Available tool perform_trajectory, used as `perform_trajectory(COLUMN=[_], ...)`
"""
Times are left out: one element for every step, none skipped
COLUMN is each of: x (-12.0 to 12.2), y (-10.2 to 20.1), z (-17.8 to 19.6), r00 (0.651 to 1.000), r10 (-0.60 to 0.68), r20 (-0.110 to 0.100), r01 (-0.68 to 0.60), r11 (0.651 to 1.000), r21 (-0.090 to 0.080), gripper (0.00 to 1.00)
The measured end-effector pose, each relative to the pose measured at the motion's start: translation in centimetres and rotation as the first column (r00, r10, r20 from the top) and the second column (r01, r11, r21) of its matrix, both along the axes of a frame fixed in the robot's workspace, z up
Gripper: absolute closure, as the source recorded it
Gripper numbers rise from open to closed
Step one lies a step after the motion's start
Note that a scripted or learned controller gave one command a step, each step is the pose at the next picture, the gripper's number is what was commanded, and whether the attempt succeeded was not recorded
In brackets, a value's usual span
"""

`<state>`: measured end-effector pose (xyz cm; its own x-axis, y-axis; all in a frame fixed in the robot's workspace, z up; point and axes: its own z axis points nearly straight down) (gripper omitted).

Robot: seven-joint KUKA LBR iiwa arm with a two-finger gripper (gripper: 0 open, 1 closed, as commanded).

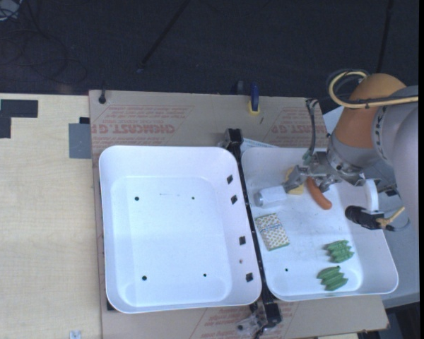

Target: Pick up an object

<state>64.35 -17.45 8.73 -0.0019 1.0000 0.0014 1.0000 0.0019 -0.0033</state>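
Note:
In the right bin (pixel 381 277), my gripper (pixel 307 180) hangs low over the far half, reaching in from the right. An orange carrot-shaped object (pixel 320 195) lies right at the gripper's tip, partly hidden under it; whether it is gripped cannot be made out. A small white-grey block (pixel 271 195) lies just left of the gripper. A patterned square pad (pixel 272 231) rests nearer the front, by the divider. Two green bumpy pieces sit at the front right, one (pixel 338 251) above the other (pixel 332 278).
The left bin (pixel 109 189) stands beside the right one, separated by a black-clipped divider (pixel 242 210). Both rest on a cardboard sheet (pixel 162 122) on the pale bench. The arm's orange band (pixel 360 115) rises over the right bin's far right corner.

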Motion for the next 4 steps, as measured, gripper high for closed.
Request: perform_trajectory(x=[0.1, 0.0, 0.0, -1.9], y=[-2.9, 1.6, 1.4, 4.5], z=[0.1, 0.0, 1.0, 0.4], r00=[1.0, 1.0, 1.0, 1.0], r10=[-0.002, 0.001, 0.0, -0.007], r20=[0.003, 0.0, -0.001, 0.016], r01=[0.002, -0.001, 0.0, 0.008], r11=[1.0, 1.0, 1.0, 1.0], r21=[-0.002, 0.0, 0.0, -0.027], gripper=[0.0, 0.0, 1.0, 1.0])
